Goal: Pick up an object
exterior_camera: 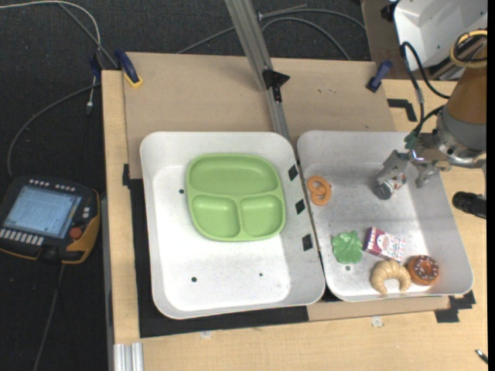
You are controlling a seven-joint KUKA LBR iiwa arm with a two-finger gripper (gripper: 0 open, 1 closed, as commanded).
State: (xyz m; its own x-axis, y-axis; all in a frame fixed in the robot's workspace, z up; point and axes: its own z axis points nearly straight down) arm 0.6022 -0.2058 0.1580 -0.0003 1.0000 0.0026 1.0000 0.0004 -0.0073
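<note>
**Gripper low over the right bin, toys spread along its near side**

We see the arm (468, 110) reach in from the right, its gripper (393, 178) low over the far right part of the right bin (348, 149). We cannot tell how the gripper is set (its tip is a small grey blur from this height), and nothing we can make out sits in it.

The objects to pick lie toward the near side of that bin. A croissant (390, 276) rests by the near rim, its long axis running left to right and its two horns curling down toward the near edge. Just beside it on the right lies a chocolate doughnut (423, 269), round and flat. A small pink packet (384, 243) lies just behind the croissant, its long axis slanting from far left to near right. A crumpled green piece (348, 246) lies to the left of the packet. An orange ring (319, 190) sits apart from these, near the bin's left wall.

In the left bin (166, 230) a green divided plate (235, 196) lies flat.
</note>
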